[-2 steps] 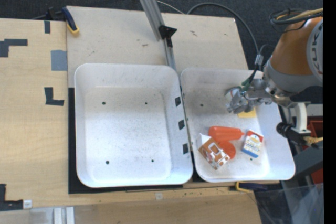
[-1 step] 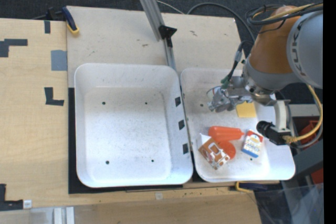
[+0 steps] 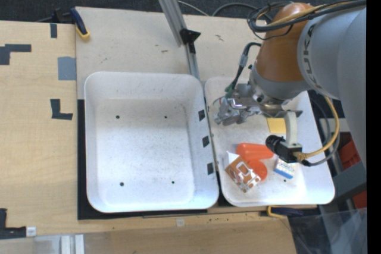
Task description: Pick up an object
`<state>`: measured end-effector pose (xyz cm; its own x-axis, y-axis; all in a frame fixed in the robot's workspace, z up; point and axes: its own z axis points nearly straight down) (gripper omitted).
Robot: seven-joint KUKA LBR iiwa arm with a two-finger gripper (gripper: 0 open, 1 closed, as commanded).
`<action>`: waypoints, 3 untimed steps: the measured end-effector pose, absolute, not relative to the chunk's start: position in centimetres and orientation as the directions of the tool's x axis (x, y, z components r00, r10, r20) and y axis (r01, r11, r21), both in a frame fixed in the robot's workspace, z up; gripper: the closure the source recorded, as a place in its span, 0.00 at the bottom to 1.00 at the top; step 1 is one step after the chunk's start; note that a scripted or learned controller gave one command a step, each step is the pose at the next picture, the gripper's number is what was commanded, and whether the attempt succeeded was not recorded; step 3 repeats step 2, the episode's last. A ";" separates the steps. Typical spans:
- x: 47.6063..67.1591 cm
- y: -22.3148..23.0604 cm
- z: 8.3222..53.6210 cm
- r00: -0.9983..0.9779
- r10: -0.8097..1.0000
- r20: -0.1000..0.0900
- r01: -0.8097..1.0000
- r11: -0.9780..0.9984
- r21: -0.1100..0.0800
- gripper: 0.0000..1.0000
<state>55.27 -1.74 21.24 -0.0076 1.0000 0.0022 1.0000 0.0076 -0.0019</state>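
Arm: the grey arm (image 3: 333, 38) with its orange band (image 3: 283, 44) is being extended in from the right, over the upper part of the right bin (image 3: 321, 190).
Gripper: the gripper (image 3: 229, 111) is being held low above the upper left corner of the right bin, close to the wall shared with the left bin.
Grip state: cannot be told; nothing is being seen held by the gripper.
Objects to pick: an orange object (image 3: 257, 151) is being seen lying near the middle of the right bin, well below the gripper.
Beside it: a brown and white patterned block (image 3: 245, 173) is lying just in front of the orange object, touching or nearly touching it.
Others in right bin: a small blue and white item (image 3: 284, 169) is lying to the right of the block; a yellow flat piece (image 3: 276, 125) is being partly covered by the arm.
Left bin: the left bin (image 3: 143, 140) is being shown with a speckled white floor.
Bench: a metal pole (image 3: 169, 0) is being seen slanting above the bins.
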 end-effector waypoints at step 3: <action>53.2 8.8 21.5 -0.007 1.000 0.002 1.000 0.007 -0.003 1.00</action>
